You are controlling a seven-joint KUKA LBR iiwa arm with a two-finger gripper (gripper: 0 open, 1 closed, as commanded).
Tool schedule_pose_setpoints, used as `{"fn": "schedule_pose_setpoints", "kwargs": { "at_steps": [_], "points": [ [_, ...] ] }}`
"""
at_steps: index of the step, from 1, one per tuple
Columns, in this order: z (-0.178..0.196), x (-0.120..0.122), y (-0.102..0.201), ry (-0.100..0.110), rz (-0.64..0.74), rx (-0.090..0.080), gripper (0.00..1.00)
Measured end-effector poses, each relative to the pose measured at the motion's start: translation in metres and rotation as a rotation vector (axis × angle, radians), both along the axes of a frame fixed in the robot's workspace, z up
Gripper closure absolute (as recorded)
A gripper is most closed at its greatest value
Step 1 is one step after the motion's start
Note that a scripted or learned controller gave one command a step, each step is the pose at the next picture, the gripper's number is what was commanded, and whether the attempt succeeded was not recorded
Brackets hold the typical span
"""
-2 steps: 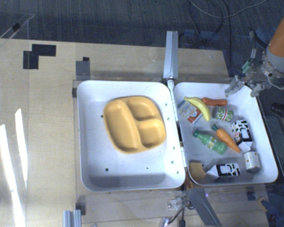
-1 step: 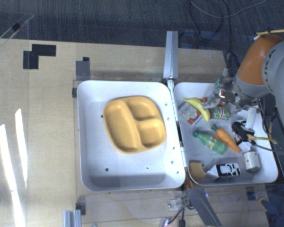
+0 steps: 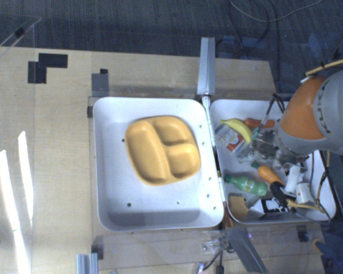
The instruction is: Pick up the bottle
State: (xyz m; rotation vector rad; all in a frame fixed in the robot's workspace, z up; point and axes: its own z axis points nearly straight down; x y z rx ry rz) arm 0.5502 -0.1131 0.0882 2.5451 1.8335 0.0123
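Green translucent plastic bottle (image 3: 247,184) lies flat, lower right bin (image 3: 326,207), cap end half-buried in clutter. End effector (image 3: 263,146) above it: metallic, blurred; finger state unreadable.

One overhead camera slants down on both bins (image 3: 103,153).

Two white bins (image 3: 103,170) sit side by side on the table (image 3: 40,170), the left one holding one yellow divided tray (image 3: 162,149), and the right one holding one green bottle (image 3: 247,184), one banana (image 3: 238,128), one carrot (image 3: 268,174) and one crinkled packet (image 3: 227,137).
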Motion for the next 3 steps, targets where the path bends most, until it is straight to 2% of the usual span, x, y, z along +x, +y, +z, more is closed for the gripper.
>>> {"fn": "schedule_pose_setpoints", "kwargs": {
  "at_steps": [1, 2, 3],
  "points": [
    [0.001, -0.017, 0.03, -0.006, -0.186, 0.0, 0.0],
    [0.012, -0.015, 0.031, -0.011, -0.185, 0.003, 1.0],
    [0.171, -0.048, 0.065, 0.005, -0.486, 0.001, 1.0]
  ]
}}
